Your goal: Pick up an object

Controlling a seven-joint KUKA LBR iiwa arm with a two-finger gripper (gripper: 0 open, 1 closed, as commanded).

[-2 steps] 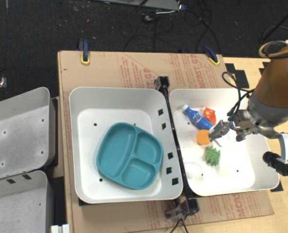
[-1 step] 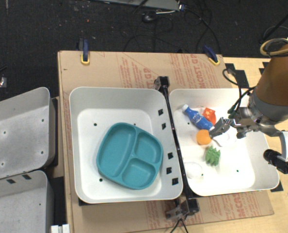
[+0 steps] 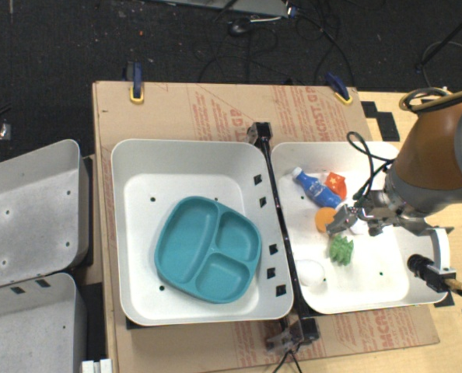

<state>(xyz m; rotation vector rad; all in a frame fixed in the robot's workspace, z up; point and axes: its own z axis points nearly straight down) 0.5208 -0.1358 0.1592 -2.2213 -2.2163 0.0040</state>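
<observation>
The right bin (image 3: 386,290) holds a blue bottle-like object (image 3: 316,189), a red-orange item (image 3: 337,183) beside it, an orange ball (image 3: 323,220), a green toy (image 3: 341,249) and a small white round piece (image 3: 312,273). My gripper (image 3: 346,221) hangs low over the middle of this bin, right next to the orange ball and just above the green toy. Nothing can be seen held in it. The arm's grey and orange wrist covers the bin's right side.
The left bin (image 3: 134,169) holds a teal divided plate (image 3: 208,249). A black divider (image 3: 276,208) runs between the two bins. Both bins rest on a cardboard sheet (image 3: 215,111), and grey trays (image 3: 29,208) lie at far left.
</observation>
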